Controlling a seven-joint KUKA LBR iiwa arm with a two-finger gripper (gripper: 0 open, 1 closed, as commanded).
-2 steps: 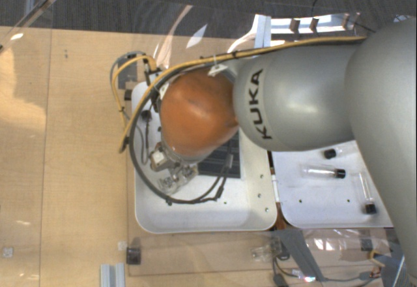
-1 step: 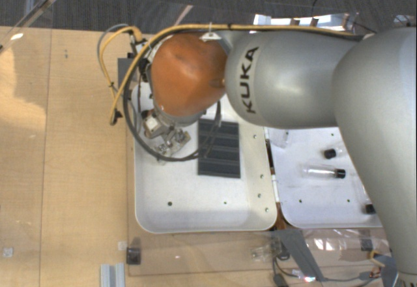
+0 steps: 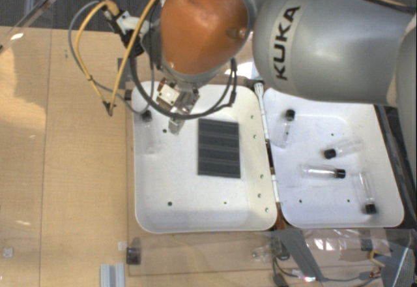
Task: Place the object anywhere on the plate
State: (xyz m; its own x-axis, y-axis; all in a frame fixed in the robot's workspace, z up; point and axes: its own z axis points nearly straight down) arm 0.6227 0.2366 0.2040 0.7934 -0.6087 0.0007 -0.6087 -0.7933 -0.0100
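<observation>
Dark-grey plate (image 3: 219, 147), one, in left bin (image 3: 150, 214), four vials (image 3: 322, 173) in right bin (image 3: 391, 214); hand (image 3: 176, 124) state unclear.

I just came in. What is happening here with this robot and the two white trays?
The KUKA arm reaches in from the right, and its gripper hangs over the upper left part of the left bin, next to the dark ribbed plate. No vial lies on the plate yet. Four clear vials with black caps lie scattered in the right bin. What looks like another vial lies in the left bin beside the gripper.
</observation>
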